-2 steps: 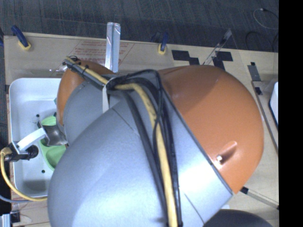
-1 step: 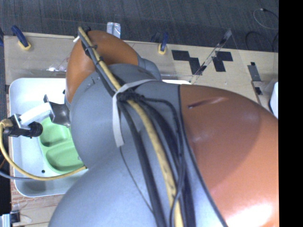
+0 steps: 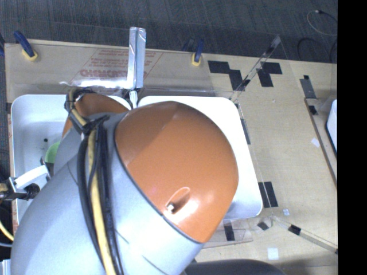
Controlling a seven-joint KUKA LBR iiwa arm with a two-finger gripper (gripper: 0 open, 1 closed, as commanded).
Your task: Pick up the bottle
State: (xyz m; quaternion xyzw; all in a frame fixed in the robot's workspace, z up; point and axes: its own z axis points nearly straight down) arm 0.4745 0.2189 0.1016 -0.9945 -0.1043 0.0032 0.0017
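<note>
The arm's orange band [image 3: 178, 159] and grey body [image 3: 57, 222] loom close under the camera and cover most of both bins. The left bin [image 3: 26, 113] shows a strip of its floor and rim, and the right bin [image 3: 238, 119] shows its far right corner and right rim. In the left bin a small green patch [image 3: 53, 150] peeks out beside the arm; I cannot tell what it is. The arm's far end lies over the left bin and hides whatever is beneath it.
A metal post [image 3: 137, 59] stands at the back between the bins. Blue clamps [image 3: 26, 46] [image 3: 198, 53] grip the bench's back edge. Black cables [image 3: 94, 171] run along the arm. Black tape marks [image 3: 266, 73] lie on the bench to the right.
</note>
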